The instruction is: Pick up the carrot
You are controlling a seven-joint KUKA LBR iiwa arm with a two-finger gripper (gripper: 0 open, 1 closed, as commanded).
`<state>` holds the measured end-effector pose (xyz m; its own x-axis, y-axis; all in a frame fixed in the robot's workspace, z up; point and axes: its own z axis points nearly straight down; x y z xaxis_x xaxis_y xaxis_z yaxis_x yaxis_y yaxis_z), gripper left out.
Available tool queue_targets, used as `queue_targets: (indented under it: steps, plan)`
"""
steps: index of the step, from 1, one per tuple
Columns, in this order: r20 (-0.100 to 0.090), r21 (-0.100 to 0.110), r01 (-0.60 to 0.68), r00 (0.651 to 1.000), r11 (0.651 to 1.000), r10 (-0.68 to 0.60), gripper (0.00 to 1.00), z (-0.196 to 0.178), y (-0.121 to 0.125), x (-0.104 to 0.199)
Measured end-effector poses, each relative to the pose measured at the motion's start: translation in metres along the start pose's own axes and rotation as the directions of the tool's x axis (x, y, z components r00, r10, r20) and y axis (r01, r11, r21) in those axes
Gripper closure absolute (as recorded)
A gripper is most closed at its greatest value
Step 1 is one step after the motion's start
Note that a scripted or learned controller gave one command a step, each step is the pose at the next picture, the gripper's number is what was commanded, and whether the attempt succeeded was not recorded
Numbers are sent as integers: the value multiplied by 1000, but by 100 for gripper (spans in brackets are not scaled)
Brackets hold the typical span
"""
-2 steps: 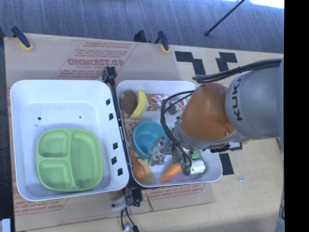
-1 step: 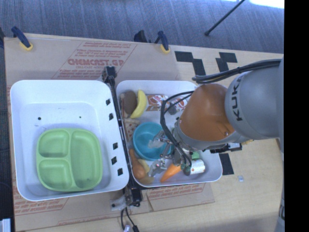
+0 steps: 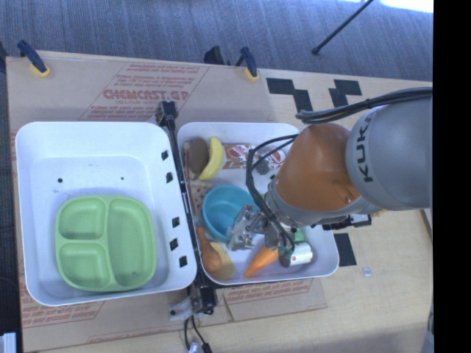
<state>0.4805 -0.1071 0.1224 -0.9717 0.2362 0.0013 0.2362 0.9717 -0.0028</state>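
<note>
Carrot [image 3: 262, 261] lies just below the gripper [image 3: 254, 230] (right bin [image 3: 324, 265])

Single fixed camera above the bench, looking down at a slant, both white bins [image 3: 29, 197] in frame

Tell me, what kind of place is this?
Probably a robotics lab or test bench: a grey and orange robot arm reaches over two white bins clamped to a board, one bin holding toy food such as a carrot.
</note>
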Motion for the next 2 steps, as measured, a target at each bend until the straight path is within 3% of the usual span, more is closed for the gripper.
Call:
queue_targets:
  steps: [1, 2]
  plan:
    - [1, -1, 35, 999, 999, -35, 100, -26, -30, -4]
    - [2, -2, -36, 999, 999, 36, 100, -40, 5, 4]
